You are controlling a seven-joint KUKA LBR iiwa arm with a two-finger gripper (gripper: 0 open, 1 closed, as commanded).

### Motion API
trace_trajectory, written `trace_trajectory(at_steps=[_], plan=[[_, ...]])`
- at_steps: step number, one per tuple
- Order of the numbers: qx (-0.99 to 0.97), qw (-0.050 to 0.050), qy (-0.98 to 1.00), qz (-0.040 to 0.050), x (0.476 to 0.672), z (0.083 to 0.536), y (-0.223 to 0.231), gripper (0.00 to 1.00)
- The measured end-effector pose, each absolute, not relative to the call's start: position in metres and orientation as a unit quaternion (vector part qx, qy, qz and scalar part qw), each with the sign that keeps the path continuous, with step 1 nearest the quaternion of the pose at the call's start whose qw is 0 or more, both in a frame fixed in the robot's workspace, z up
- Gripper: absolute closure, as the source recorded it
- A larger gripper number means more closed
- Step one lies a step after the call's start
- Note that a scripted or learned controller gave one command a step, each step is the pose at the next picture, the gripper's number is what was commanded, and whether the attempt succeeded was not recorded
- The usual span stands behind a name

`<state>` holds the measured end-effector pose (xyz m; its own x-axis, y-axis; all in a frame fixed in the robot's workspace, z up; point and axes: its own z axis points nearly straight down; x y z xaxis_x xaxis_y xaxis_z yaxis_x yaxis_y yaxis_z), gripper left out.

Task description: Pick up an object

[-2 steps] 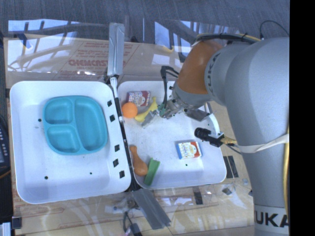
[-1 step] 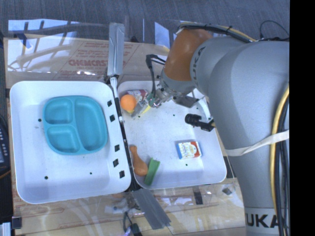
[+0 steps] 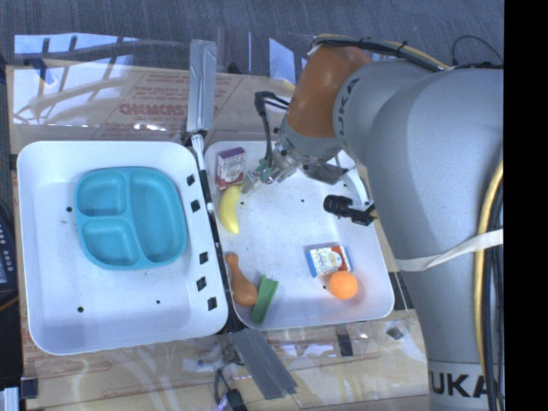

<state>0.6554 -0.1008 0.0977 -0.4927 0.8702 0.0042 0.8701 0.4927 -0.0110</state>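
White plastic bins, two, shallow, rounded corners, side by side on a cardboard-topped bench [image 3: 128, 101]. Left bin [image 3: 51, 315]: one turquoise divided plate [image 3: 130, 217], three compartments, smooth and glossy. Right bin [image 3: 291, 221] has a speckled floor and holds six loose items.

Count, one of each:
- yellow banana [image 3: 229, 209], curved, at the bin's 9 o'clock edge
- small carton with a dark red label [image 3: 230, 167], boxy, at 11 o'clock
- blue-and-white carton with a red patch [image 3: 327, 259], flat rectangle, at 4 o'clock
- orange ball-shaped fruit [image 3: 343, 286], touching that carton's lower right corner
- orange-brown drumstick-shaped piece [image 3: 241, 282], at 7 o'clock
- green flat wedge [image 3: 265, 299], just beside the drumstick's right

Grey iiwa arm [image 3: 411, 169] with its orange band reaches in from 3 o'clock. Gripper [image 3: 262, 175] is low over the bin's 12 o'clock end; its grip state: cannot tell, too small and blurred. Nothing is visibly held.

From the gripper: red-label carton just beside at 9 o'clock, banana tip near at 7 o'clock. Blue carton and orange fruit well apart at 5 o'clock. Drumstick and wedge well apart at 6 o'clock.
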Motion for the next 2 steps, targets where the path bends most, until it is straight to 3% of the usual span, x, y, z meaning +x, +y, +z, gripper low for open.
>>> trace_trajectory(at_steps=[1, 2], plan=[[-0.503, 0.005, -0.864, 0.0038, 0.6554, 0.0977, -0.1007, 0.00], [-0.547, 0.002, -0.837, 0.0011, 0.6565, 0.0912, -0.1003, 0.00]])
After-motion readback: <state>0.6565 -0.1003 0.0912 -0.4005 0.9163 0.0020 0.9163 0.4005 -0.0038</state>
